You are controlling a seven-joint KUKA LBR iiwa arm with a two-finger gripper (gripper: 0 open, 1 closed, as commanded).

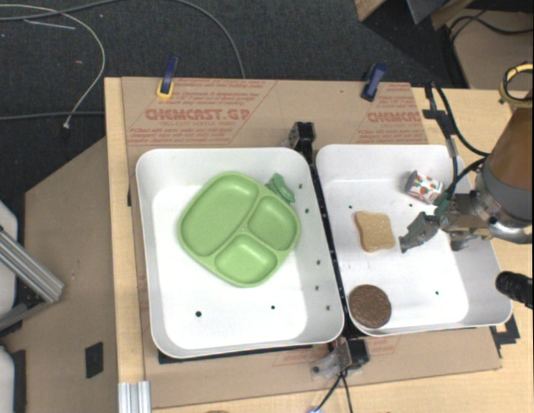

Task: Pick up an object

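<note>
Tan bread slice [374,231] just left of the pincer [419,231], grip impossible to tell; brown disc [370,305] nearer, small packet [424,186] behind.

We are looking at a robotics lab: two white bins [155,231] sit on a cardboard-covered bench [249,101] held by blue clamps [168,76], with loose cables [86,24] on dark carpet beyond the bench.
</note>
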